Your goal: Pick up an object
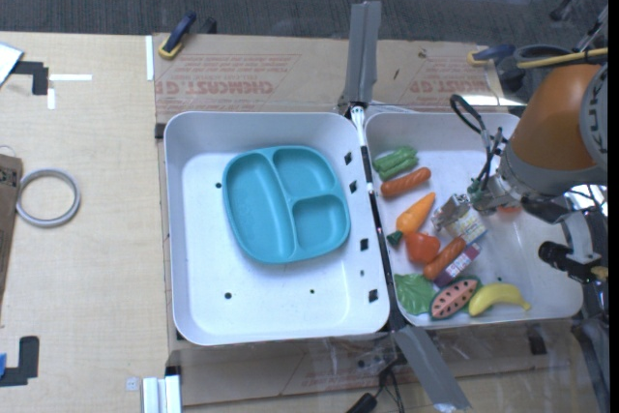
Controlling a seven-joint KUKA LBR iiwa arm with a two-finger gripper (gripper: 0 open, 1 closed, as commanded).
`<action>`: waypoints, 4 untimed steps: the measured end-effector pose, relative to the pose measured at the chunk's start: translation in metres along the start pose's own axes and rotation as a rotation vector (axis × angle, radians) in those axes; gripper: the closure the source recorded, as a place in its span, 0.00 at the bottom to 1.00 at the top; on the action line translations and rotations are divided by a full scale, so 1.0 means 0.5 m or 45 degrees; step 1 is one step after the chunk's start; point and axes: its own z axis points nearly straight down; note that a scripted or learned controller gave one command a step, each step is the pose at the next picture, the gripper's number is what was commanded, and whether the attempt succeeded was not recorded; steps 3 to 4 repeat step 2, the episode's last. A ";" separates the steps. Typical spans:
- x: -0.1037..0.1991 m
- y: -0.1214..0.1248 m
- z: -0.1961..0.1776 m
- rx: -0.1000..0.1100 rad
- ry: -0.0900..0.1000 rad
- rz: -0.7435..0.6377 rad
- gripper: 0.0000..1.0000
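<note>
The right bin [542,300] holds several toy foods. There is a green pepper [395,159], a sausage [405,181], a carrot [416,212], a red tomato [422,248] and a second sausage [446,257]. A green leaf [413,290], a watermelon slice [455,297] and a banana [499,298] lie along the front. My gripper [462,206] reaches down from the right into the bin's middle. It is just right of the carrot, over a small silvery packet [466,229]. The arm's orange band [559,116] hides the bin's back right.
The left bin [193,208] holds a teal divided plate [286,203]. A roll of tape [44,196] lies on the wooden bench at far left. Grey dividers stand between the bins at back [363,48] and front [426,368].
</note>
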 end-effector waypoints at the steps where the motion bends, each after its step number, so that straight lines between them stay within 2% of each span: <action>1: -0.001 0.000 -0.018 0.000 -0.001 0.004 1.00; 2: 0.106 0.160 -0.200 0.000 -0.001 0.012 1.00; 4: 0.106 0.160 -0.200 0.000 -0.001 0.012 1.00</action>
